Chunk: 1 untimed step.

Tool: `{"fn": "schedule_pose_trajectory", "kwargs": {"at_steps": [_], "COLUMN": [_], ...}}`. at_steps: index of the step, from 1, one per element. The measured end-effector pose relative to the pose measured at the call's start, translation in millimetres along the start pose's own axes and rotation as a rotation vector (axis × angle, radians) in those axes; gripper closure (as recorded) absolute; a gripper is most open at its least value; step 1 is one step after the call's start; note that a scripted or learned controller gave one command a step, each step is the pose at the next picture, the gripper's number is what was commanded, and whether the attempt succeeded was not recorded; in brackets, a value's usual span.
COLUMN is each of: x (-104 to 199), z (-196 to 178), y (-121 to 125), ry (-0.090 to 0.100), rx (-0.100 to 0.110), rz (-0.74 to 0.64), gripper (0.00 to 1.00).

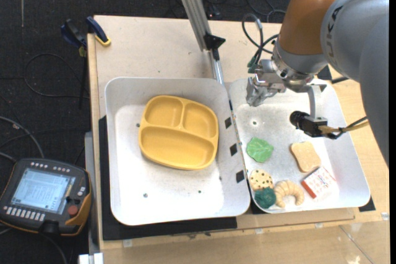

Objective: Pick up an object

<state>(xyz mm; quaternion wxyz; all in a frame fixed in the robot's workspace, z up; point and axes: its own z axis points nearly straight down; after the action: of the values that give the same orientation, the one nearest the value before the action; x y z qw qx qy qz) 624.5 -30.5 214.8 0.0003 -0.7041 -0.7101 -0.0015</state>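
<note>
Claw (258, 96), grip state impossible to tell, is hovering over the right bin (346, 133); it should be descending squarely toward the green lettuce piece (260, 149) at six o'clock

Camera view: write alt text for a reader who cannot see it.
A grey robot arm with an orange band holds its gripper above the far end of the right white bin, whose near end holds a green leaf-shaped toy, a cookie, a croissant, a bread slice and a red-and-white packet. The left white bin holds a yellow divided plastic plate.
</note>
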Motion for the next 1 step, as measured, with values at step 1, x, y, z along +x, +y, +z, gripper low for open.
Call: {"fn": "schedule_pose_trajectory", "kwargs": {"at_steps": [1], "x": [59.9], "z": [-4.8], "y": [-14.3], "ry": [0.0], "rx": [0.003], "rz": [0.0], "gripper": [1.0]}}
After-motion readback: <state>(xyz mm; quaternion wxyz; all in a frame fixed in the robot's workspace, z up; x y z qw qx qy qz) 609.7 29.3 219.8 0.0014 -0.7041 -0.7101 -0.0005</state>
